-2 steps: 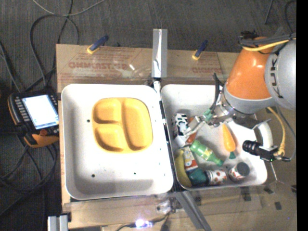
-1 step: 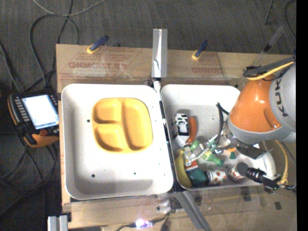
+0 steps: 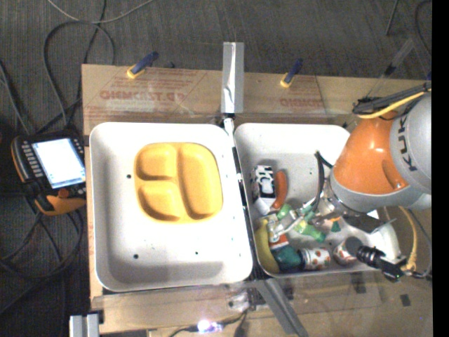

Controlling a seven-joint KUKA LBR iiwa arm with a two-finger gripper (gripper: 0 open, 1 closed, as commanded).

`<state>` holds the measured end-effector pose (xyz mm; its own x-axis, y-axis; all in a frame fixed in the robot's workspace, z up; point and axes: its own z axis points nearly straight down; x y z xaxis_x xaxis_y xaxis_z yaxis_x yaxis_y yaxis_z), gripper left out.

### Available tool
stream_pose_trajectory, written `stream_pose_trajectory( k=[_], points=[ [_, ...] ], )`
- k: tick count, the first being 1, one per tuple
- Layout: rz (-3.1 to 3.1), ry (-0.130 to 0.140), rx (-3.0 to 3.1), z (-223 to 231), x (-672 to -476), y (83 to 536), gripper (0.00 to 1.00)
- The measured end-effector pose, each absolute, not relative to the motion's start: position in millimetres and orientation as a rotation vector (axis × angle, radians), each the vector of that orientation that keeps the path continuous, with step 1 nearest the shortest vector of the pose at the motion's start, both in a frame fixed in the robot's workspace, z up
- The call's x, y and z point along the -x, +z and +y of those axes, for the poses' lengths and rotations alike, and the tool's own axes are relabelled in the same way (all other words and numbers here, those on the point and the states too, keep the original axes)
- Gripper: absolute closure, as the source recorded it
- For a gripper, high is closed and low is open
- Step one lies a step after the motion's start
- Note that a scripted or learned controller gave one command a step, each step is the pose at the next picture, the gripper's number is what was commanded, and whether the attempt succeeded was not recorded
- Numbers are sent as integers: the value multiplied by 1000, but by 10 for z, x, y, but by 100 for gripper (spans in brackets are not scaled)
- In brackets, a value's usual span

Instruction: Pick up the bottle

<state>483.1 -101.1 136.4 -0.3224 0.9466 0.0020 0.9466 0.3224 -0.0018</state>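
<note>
The right bin (image 3: 295,139) holds a pile of small items along its front. A dark green bottle (image 3: 286,260) lies on its side near the front edge, with an orange-red end towards the left. My gripper (image 3: 307,220) is low over the pile, just behind and to the right of the bottle, under the arm's orange band (image 3: 368,163). Pale green and white pieces (image 3: 291,223) lie right at the gripper. The arm hides what is beneath it.
In the right bin there are also a white and black toy (image 3: 264,181), an orange stick-like item (image 3: 280,182), a yellow curved piece (image 3: 260,243) and a red-spotted item (image 3: 317,258). A yellow divided tray (image 3: 179,181) sits in the left bin (image 3: 112,258).
</note>
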Motion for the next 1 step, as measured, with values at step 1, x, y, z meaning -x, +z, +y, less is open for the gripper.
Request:
stream_pose_trajectory(
  k=[1],
  points=[
    [-2546,-18,1858,-1360,-4896,941,0]
  ],
)
